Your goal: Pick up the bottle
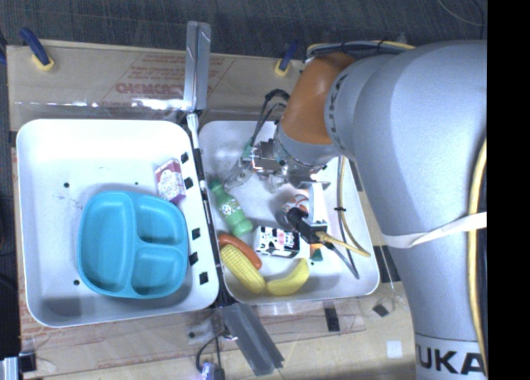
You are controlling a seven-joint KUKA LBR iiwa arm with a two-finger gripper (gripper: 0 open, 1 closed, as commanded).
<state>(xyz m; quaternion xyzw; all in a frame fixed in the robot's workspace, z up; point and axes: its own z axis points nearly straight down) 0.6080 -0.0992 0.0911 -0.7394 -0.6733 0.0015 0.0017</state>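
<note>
Here the two-finger metal gripper (263, 157) hangs low over the far end of the right shallow white bin (361, 281); whether it is apart or together, I cannot tell. The small green plastic bottle (230, 209) lies free on the bin floor near its left wall, just beside and nearer the camera than the claw. This looks like the approach step; next it must shift over the bottle and descend. The grey arm (414, 138) bends in from the right, orange band (313, 103) above the wrist.
</note>
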